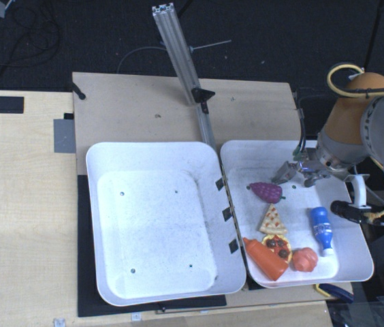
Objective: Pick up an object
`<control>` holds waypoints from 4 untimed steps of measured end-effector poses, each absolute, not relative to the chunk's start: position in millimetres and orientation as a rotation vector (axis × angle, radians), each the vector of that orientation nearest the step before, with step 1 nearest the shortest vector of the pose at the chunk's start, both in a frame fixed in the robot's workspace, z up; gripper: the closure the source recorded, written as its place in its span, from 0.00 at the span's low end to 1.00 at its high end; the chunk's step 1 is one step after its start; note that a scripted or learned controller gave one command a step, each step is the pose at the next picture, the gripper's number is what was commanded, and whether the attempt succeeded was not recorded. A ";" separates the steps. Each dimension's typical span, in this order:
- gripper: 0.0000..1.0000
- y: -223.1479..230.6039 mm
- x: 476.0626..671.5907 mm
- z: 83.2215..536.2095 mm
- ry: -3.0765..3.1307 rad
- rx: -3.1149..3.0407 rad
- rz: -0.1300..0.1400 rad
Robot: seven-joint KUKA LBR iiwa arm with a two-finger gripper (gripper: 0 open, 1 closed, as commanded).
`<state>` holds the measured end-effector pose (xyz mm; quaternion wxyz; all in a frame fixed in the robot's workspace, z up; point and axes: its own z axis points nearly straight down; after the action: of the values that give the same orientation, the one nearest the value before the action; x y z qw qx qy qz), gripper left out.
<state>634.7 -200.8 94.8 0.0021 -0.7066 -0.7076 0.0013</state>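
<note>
Leftmost, shallow white left bin (152,223) seen bare. Right white bin (260,157) holds orange carrot-shaped toy (265,259), pizza-slice toy (272,221), blue plastic bottle (322,229). Purple grape-bunch toy (266,192) lies just left of and below gripper (299,172), long axis roughly crosswise. Jaws parted, nothing held.

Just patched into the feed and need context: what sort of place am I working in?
Most likely a robotics lab test bench: two shallow white plastic bins side by side, small toy foods like a plastic pizza slice, loose cables on dark floor.
</note>
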 end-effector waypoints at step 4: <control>1.00 -213.3 636.0 238.4 -2.223 -2.224 -0.003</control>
<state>636.0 -213.3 238.4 -0.0015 -0.7072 -0.7070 -0.0008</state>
